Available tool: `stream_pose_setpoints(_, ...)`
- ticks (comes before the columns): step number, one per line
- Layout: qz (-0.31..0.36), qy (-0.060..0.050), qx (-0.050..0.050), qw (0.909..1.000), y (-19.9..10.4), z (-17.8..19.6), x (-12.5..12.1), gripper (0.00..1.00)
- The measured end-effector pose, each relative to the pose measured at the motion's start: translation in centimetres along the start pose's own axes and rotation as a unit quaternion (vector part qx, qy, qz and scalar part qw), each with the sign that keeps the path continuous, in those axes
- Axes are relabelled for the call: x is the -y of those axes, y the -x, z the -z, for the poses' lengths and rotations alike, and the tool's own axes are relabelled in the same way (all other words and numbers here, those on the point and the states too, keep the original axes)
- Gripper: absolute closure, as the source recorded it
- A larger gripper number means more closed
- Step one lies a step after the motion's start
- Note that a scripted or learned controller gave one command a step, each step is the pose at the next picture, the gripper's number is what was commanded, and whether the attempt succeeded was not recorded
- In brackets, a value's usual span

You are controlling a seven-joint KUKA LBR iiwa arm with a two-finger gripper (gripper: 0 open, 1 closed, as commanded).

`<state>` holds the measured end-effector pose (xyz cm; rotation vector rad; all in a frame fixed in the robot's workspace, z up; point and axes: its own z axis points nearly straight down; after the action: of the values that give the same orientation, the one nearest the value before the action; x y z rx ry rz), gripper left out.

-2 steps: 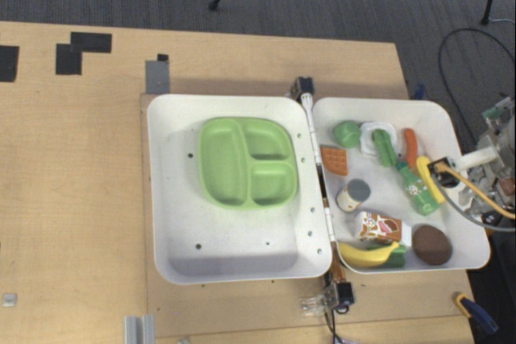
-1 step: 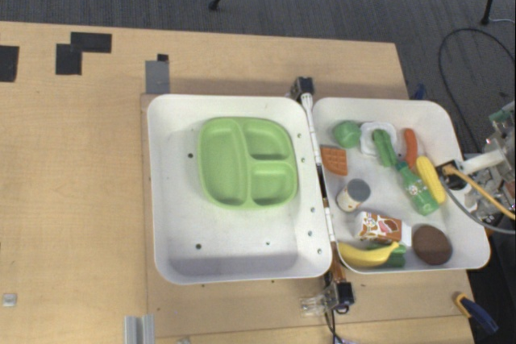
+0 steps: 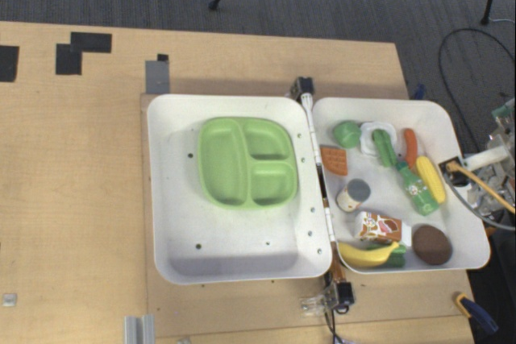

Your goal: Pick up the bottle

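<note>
The bottle (image 3: 419, 192) is green with a pale label. It lies on its side in the right bin (image 3: 442, 115), toward that bin's right wall, with its neck pointing up-left. A yellow piece (image 3: 430, 178) rests against its right side. A green vegetable (image 3: 384, 148) lies just above its neck.
The right bin also holds an orange carrot (image 3: 410, 142), a leafy green piece (image 3: 347, 133), an orange cracker (image 3: 334, 161), a grey round can (image 3: 355, 192), a juice carton (image 3: 379, 228), a banana (image 3: 369, 255) and a brown ball (image 3: 433, 244). A green divided plate (image 3: 247, 162) lies in the left bin (image 3: 185, 250). Cables hang by the bench's right edge.
</note>
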<state>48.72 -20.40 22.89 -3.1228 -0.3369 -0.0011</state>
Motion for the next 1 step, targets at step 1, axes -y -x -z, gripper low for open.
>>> stream_pose_setpoints(1,0.014,0.000,0.000,0.9999,0.02,0.12,-0.14,1.00)
